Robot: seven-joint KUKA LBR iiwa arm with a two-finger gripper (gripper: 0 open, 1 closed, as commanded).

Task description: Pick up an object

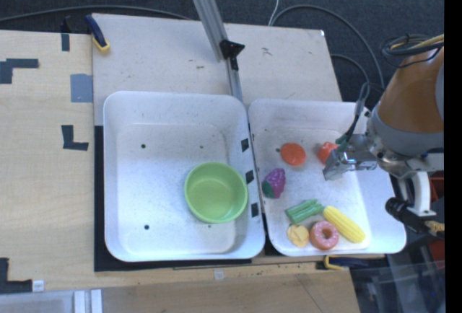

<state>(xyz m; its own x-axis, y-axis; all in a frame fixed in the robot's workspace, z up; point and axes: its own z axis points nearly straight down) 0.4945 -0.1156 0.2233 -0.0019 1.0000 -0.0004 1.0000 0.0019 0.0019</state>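
- Two white bins sat side by side on the bench: the left bin (123, 160) and the right bin (382, 239).
- One green bowl (215, 192) stood in the left bin, near its right wall and toward the front.
- The toys were all in the right bin, and any of them could be the thing to pick up.
- An orange round toy (292, 153) lay near the middle of that bin, toward the back.
- A small red toy (327, 151) lay just to its right, close beside the claw.
- A purple toy with a bit of green (273, 182) lay by the left wall of the right bin.
- A green toy (303, 210) lay toward the front, and a yellow corn (343, 223) lay just to its right.
- A pink donut (323, 234) sat at the front, touching the corn, and a small yellow toy (297, 235) sat just left of the donut.
- The arm (411, 106) reached in from the right, with its orange band up high.
- The gripper (336, 167) was low over the right bin, near the red toy and to the right of the orange one.
- I could not tell how wide the claw stood, and I saw no toy in its grip.
- A grey metal pole (206, 5) slanted down from the top to the place where the two bins met.
- A blue and yellow clamp (97, 33) sat at the back left corner of the white board.
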